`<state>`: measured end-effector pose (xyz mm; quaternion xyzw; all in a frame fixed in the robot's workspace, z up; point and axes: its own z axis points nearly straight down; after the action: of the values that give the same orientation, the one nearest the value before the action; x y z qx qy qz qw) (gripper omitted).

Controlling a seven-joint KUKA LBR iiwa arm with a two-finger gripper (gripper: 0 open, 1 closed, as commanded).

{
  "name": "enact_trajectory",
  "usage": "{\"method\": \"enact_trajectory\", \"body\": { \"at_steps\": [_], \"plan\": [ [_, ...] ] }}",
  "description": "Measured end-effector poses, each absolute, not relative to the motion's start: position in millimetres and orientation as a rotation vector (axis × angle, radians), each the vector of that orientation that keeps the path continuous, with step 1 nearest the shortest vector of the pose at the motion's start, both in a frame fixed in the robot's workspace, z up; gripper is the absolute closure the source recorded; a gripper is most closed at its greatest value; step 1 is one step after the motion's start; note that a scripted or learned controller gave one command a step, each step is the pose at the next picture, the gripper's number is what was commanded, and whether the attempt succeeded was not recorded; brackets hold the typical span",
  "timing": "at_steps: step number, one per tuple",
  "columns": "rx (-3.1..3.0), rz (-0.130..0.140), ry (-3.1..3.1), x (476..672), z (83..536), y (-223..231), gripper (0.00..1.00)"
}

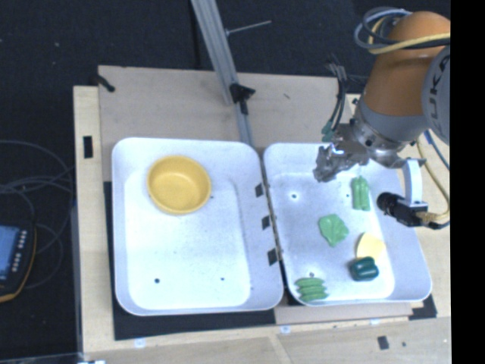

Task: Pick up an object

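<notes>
Looking down at my bench, I see two white bins side by side. The left bin [136,279] holds a yellow bowl [179,184] near its far left corner. The right bin [295,226] holds the small things I might pick: a light green stick [361,194], a green leaf shape [333,229], a yellow wedge [370,244], a dark green block [364,268] just in front of the wedge, and a ridged green piece [310,287] at the near edge. My arm comes in from the right, and its gripper [328,165] hangs over the far part of the right bin — nothing shows between its fingers, and I cannot tell whether they are spread or pressed together. The stick is nearest, just right of it. My worry is that the pieces are small and low, so a descent slightly off centre could nudge one aside or close on air; the wedge and block sit so close that a grab there might catch both. The only writing is a partial letter on the arm's grey casing — unreadable.
</notes>
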<state>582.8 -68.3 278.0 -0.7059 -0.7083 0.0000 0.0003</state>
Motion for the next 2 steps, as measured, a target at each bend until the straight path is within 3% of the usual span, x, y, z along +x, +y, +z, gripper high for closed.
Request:
{"method": "enact_trajectory", "body": {
  "at_steps": [2],
  "plan": [
    [-2.218,-0.001,-2.225,583.6,279.2,25.1,1.0]
  ]
}}
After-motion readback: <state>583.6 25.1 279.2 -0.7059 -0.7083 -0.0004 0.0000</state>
